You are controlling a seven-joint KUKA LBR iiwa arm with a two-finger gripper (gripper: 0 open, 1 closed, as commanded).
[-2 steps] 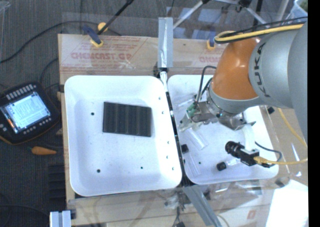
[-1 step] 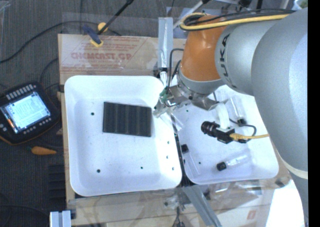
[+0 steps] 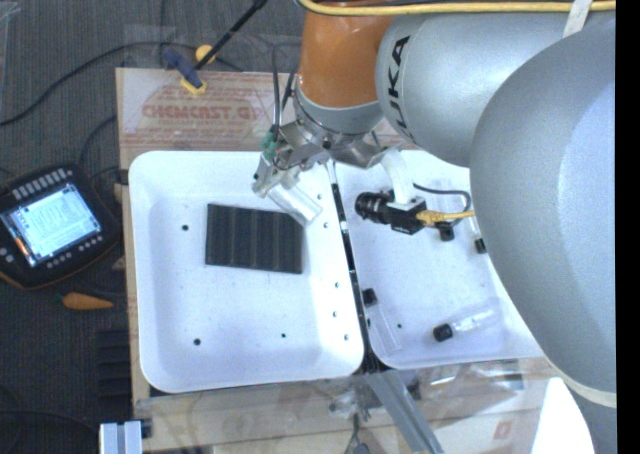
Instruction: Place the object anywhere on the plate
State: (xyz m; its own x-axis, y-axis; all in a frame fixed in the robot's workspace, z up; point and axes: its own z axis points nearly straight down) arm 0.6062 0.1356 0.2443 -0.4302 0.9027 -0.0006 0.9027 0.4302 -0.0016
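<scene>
The tool (image 3: 283, 174) is hanging over the left bin (image 3: 160, 342), just off the one o'clock corner of the dark ribbed plate (image 3: 254, 238); whether it is apart, together or clamped on anything cannot be told here. A pale cylindrical object (image 3: 298, 204) is lying slantwise at the plate's upper right edge, directly beneath the tool. Judging by this, placement is looking nearly complete, though release is remaining unconfirmed. Small parts are sitting in the right bin (image 3: 420, 342).
</scene>
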